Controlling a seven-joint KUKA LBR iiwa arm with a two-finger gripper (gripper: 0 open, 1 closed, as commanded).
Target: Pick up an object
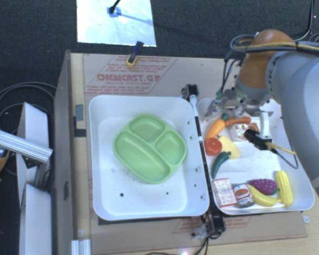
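We are looking at a robotics lab: a grey industrial arm (pixel 297 89) reaches over two white bins (pixel 149 206) set on printed cardboard (pixel 133 76), with loose cables (pixel 16 97) on dark carpet (pixel 26 31) and plastic toy food (pixel 266 187) as props.

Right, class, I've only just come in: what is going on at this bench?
A grey robot arm reaches in from the right over the right bin, which holds toy food. Its gripper hangs low at the far end of that bin, just above the carrot and tomato. Nearer the camera lie a banana, grapes and corn. The left bin holds a green divided plate. Nothing looks lifted yet.
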